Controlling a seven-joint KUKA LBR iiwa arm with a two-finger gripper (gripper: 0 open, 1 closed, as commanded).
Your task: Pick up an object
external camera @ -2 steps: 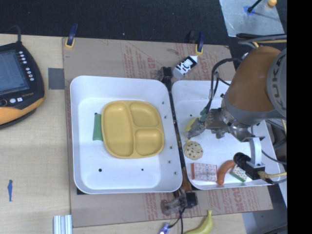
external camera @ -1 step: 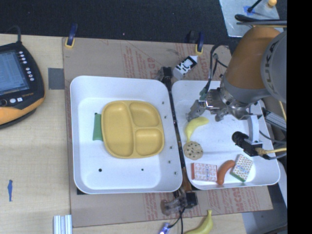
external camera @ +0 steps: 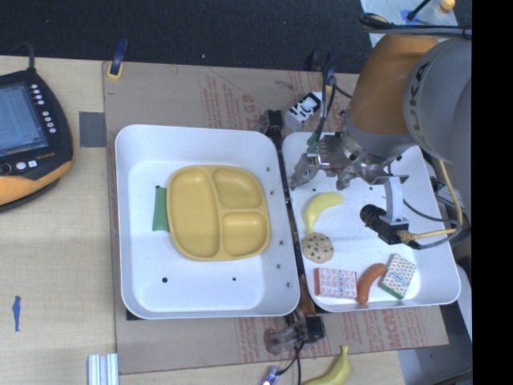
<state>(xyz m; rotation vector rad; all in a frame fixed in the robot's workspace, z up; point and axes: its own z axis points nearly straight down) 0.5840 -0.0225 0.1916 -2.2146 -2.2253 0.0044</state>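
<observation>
Robotics lab: teach pendant [external camera: 28, 139], cardboard-covered bench [external camera: 200, 87], white bins [external camera: 128, 215].

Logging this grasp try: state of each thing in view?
gripper: over right bin's far end, above banana, holding nothing visible
banana: lying in right bin, ungrasped
cookie: flat in right bin
sausage: lying near right bin's front
yellow tray: upright in left bin

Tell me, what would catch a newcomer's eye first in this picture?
Probably the yellow divided tray lying in the left bin. Next, the big grey and orange arm leaning over the right bin, where a banana, a cookie and a sausage lie.
</observation>
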